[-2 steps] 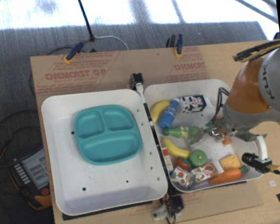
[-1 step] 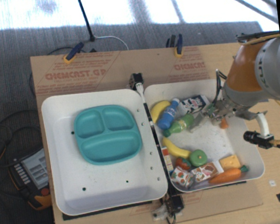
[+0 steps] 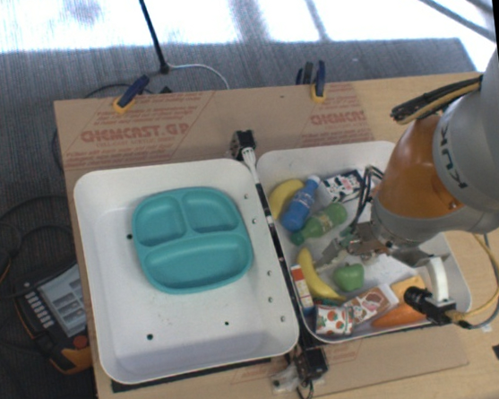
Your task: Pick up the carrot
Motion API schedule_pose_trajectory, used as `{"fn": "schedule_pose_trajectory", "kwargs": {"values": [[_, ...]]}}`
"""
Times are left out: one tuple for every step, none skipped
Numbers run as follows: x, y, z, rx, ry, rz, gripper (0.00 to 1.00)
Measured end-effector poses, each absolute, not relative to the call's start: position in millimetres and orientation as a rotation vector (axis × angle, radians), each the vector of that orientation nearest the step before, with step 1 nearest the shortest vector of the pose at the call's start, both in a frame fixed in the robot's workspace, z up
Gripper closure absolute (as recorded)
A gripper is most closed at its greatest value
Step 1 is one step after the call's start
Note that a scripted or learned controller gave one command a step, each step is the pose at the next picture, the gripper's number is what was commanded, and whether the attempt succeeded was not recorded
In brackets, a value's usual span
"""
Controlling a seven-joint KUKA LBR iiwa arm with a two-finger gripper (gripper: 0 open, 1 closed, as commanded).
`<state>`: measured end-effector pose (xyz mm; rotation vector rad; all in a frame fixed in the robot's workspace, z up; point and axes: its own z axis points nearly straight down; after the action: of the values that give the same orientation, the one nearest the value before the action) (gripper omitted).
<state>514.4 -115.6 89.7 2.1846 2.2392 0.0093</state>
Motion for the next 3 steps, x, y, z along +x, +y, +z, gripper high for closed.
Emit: {"fn": "schedule_pose_trajectory", "kwargs": {"values": [[492.7, -113, 91, 2.096, 2.297, 0.012, 0.00], [485.2, -135, 118, 2.046, 2.384, -0.001, 0.00], [487.0, -116, 89, 2.610, 1.730, 0.011, 0.00]]}}
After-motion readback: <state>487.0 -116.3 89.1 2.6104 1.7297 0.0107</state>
